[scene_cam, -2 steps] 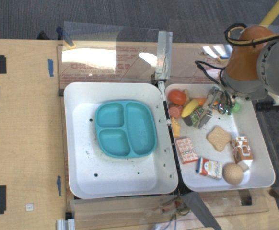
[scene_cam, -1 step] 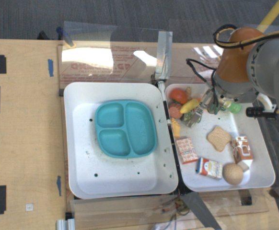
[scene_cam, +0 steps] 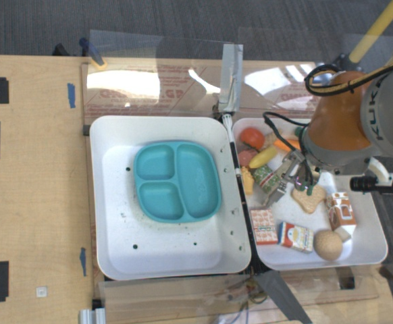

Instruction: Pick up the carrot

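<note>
Camera view looks down on a pale wooden surface [scene_cam: 28, 181] bearing two shallow white bins. The left bin [scene_cam: 115, 248] holds a turquoise plastic plate with three compartments [scene_cam: 178, 181]. The right bin [scene_cam: 369, 245] is crowded with toy food and small packets.

The grey arm with its orange band [scene_cam: 338, 117] reaches in from the right and hangs over the middle of the right bin. Its metal two-finger pincer [scene_cam: 283, 181] sits low among the items, and its fingers look spread apart, with nothing visibly between them; I judge it released, not grasping.

The carrot is hard to single out. An orange-red rounded piece [scene_cam: 252, 137] lies at the far left corner of the right bin, and a thin orange piece [scene_cam: 281, 142] shows just beside the yellow banana-like piece [scene_cam: 265, 156], partly under the arm. I cannot tell for certain which of these is the carrot. Both lie near the pincer, on its far side.

Also in that bin are a red-and-white packet [scene_cam: 263, 225], a small carton with a red label [scene_cam: 296, 236], a tan round ball [scene_cam: 328, 244] and a tan toast-shaped piece [scene_cam: 309, 200].

As a judgement, the task is at an early stage: the pincer is down in the correct bin, but no grasp is made and the lift is left to do.
</note>
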Controlling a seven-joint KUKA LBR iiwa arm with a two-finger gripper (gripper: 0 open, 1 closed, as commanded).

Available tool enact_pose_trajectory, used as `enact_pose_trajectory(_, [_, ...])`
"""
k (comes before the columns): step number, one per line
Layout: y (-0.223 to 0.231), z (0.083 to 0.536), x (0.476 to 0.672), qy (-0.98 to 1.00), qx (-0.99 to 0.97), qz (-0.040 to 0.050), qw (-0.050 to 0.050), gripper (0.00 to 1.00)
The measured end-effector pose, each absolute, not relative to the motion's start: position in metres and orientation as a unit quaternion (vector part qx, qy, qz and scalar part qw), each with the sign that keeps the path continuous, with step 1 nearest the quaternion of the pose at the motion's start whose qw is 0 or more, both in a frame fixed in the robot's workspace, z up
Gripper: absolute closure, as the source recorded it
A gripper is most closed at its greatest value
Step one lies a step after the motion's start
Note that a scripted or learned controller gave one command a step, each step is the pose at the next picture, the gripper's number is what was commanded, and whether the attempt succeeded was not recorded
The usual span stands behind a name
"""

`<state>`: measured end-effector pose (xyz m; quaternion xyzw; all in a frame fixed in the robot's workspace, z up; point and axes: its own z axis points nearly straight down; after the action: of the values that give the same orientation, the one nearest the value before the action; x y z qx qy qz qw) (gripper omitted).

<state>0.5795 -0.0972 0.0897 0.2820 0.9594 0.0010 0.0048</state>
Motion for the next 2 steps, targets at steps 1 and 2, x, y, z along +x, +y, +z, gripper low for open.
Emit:
enact_pose_trajectory(1, [-0.165, 0.089, 0.577, 0.918, 0.396, 0.001, 0.007, 0.0])
enact_pose_trajectory(2, [-0.199, 0.088, 0.641, 0.83, 0.557, 0.0007, -0.016, 0.0])
